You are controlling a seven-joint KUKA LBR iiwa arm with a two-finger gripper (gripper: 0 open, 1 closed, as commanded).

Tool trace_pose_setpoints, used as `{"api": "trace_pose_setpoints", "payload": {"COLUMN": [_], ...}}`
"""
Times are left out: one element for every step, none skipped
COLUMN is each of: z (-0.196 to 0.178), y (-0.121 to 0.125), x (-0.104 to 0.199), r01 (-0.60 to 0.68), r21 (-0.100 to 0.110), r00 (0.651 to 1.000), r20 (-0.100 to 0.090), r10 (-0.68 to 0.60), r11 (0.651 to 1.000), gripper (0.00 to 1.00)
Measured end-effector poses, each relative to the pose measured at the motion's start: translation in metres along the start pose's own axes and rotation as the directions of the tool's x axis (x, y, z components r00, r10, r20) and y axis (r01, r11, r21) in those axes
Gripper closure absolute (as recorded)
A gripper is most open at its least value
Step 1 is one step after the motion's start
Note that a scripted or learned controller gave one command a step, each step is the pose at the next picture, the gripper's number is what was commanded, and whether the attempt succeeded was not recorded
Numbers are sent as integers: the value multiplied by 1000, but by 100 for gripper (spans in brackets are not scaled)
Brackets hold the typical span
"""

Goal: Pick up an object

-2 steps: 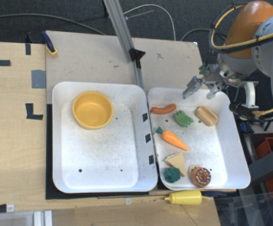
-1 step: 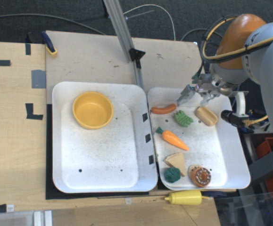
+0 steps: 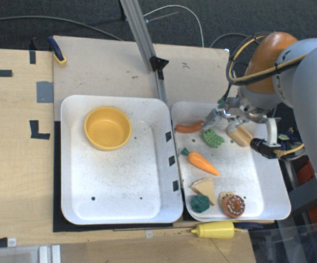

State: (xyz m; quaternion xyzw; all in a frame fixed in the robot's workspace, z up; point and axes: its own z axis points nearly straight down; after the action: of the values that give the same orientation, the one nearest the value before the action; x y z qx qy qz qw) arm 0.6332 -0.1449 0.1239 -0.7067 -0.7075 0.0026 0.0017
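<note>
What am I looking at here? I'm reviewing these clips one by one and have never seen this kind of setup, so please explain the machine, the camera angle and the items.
This is a single picture from a camera fixed above a bench, looking down at a slant. The grey machine with the orange band is a robot arm reaching in from the right. Its gripper, a two-finger claw, hovers over the far end of the right bin; I cannot tell if it is open or holding anything.

Two shallow white bins sit side by side. The left bin holds a yellow bowl. The right one holds toy food: a red sausage, a green ridged piece, a carrot, a wedge of cheese, a dark green lump and a round doughnut-like piece. A yellow bottle lies on the bench in front.
</note>
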Motion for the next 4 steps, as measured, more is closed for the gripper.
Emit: {"api": "trace_pose_setpoints", "payload": {"z": [-13,-60,-103,-134], "y": [1,-1,2,2], "x": [1,-7,-8,-7], "r01": [2,0,1,0], "r21": [-4,-9,-10,-9], "r00": [1000,1000,1000,1000], "r20": [0,0,0,-1], "r10": [-2,0,-1,-1], "r11": [1000,1000,1000,1000], "gripper": [100,100,100,100]}}
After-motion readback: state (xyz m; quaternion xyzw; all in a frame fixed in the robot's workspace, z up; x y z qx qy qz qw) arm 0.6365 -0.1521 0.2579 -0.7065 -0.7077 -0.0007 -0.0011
